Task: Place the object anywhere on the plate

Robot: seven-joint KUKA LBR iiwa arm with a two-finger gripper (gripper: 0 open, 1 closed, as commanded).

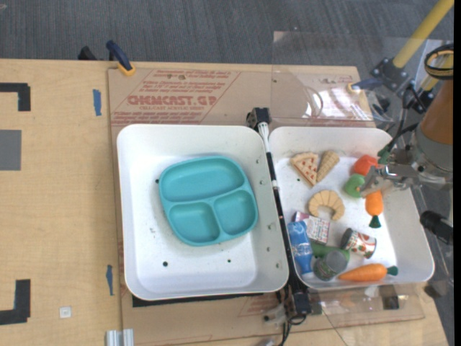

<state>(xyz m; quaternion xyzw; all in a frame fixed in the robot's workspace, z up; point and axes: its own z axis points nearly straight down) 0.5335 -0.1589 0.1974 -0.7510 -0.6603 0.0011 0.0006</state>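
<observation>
Camera view, one teal plate [207, 198], two carrots [364, 272], two bins [137, 193]

Teal three-section plate [207, 199] in the left bin [137, 215], toy foods crowding the right bin [418, 258], croissant [326, 202], pizza slice [305, 169], carrot [364, 272], gripper [376, 181] over the right bin's far side

Two white bins [137, 215]; one teal plate [207, 199] (three compartments); two carrots [364, 272].
</observation>
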